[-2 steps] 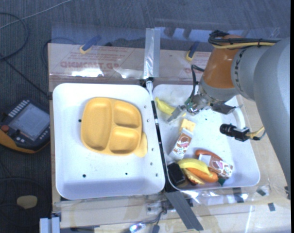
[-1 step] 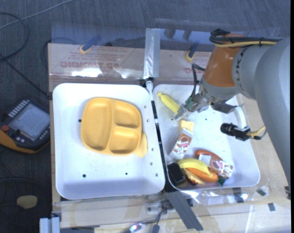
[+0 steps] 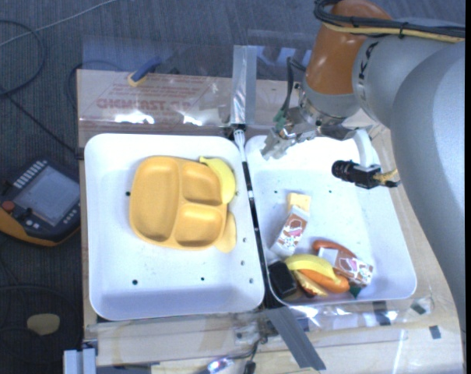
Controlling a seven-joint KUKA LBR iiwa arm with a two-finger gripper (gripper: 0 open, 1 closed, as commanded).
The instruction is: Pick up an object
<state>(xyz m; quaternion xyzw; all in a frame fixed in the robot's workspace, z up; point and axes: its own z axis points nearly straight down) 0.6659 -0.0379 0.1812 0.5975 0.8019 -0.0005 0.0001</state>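
Hovering at the far left corner of the right bin, the claw showed pale against the white wall. There was no way to tell if it was apart or together, and nothing could be made out in it. The arm reached in from the right and was cut off by the edge of the shot, with its orange band just above the wrist.

Stuff to grab was mostly bunched at the near edge of that bin, well apart from the claw. A small carton, white and yellow with a red patch, lay tilted on its own nearer the middle. Below it was a heap. A yellow banana-shaped piece lay on an orange carrot-like one, with a red-orange thing behind them. A red and white packet sat to the right, and a black object was jammed into the near left corner. Honestly they overlapped so much that it was hard to see where one ended. A bit of green at the right end was too small to name.

The left bin held a yellow divided tray. A banana was half tucked at its far right corner, and another yellow piece peeked out from under its right side, mostly hidden. A handheld controller lay on the floor to the left.
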